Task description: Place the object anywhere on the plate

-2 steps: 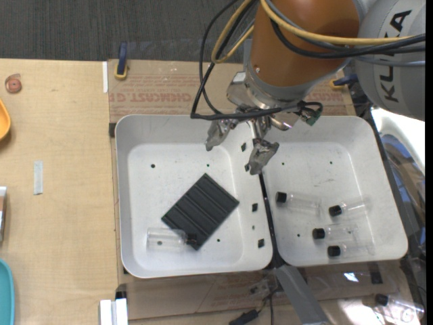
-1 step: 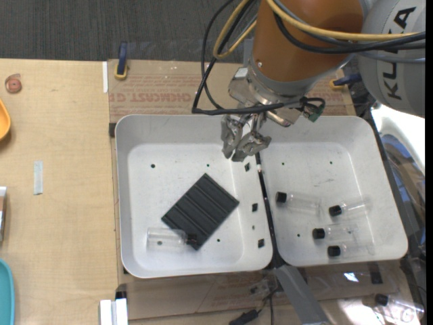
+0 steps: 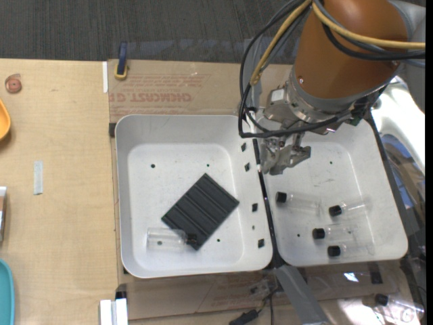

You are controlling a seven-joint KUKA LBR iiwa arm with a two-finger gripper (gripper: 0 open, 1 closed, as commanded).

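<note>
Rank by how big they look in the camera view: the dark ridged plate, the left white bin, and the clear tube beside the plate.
1. Left white bin, clearly the largest.
2. Dark ridged plate, lying inside it.
3. Clear tube, at the plate's lower corner, the smallest.

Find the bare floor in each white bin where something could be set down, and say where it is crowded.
Left bin: bare above the black plate; crowded bottom-left, where a clear vial lies by the plate. Right bin: bare upper right beside the pincer; capped vials crowd the lower half.
</note>
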